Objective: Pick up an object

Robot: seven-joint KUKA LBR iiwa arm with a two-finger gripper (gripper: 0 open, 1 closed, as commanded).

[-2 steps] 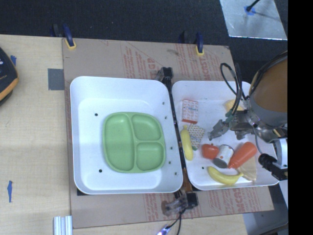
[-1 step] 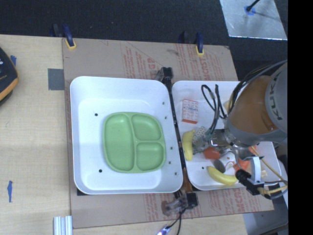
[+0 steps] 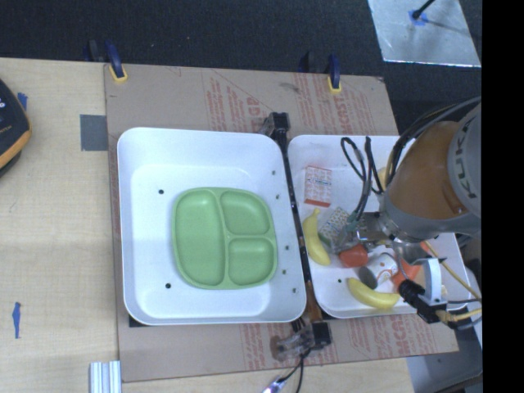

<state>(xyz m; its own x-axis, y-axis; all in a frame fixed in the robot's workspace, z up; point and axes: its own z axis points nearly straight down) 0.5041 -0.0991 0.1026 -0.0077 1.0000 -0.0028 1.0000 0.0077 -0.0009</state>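
Gripper (image 3: 370, 248) is positioned low in the right bin (image 3: 327, 150), among two bananas (image 3: 315, 237) and a red object (image 3: 354, 257). Its open/closed state cannot be told. A green divided plate (image 3: 223, 237) is seated in the left bin (image 3: 139, 219).

Red print on cardboard sheet (image 3: 246, 84), unreadable.

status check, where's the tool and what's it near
Tool low in right bin, grip unclear. Red item beside it, bananas and flanking. Green tray in left bin.
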